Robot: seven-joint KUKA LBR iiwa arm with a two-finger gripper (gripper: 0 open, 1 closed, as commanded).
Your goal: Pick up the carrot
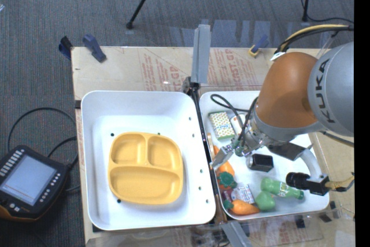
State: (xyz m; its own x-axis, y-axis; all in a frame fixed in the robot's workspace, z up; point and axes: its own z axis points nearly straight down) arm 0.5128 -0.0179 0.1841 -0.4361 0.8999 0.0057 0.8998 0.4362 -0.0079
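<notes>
gripper low in right bin, carrot close by

grey carpet runs behind a wooden bench carrying two white bins. left bin holds a yellow divided plate, lying flat near its middle. right bin is crowded with toy food. arm comes in from the right, orange band over the wrist, gripper down at the bin's left side. cannot tell whether its jaws are spread or pressed together, too small and partly hidden by the wrist. one carrot lies just below the gripper tip, very near or touching, can't tell which. nothing visibly between the jaws. second orange carrot-like piece sits at the bin's front edge, well apart from the gripper. green bottle lies on its side to the right, small black block above it. checkered packet at the rear left. teach pendant on the floor, far left.
</notes>
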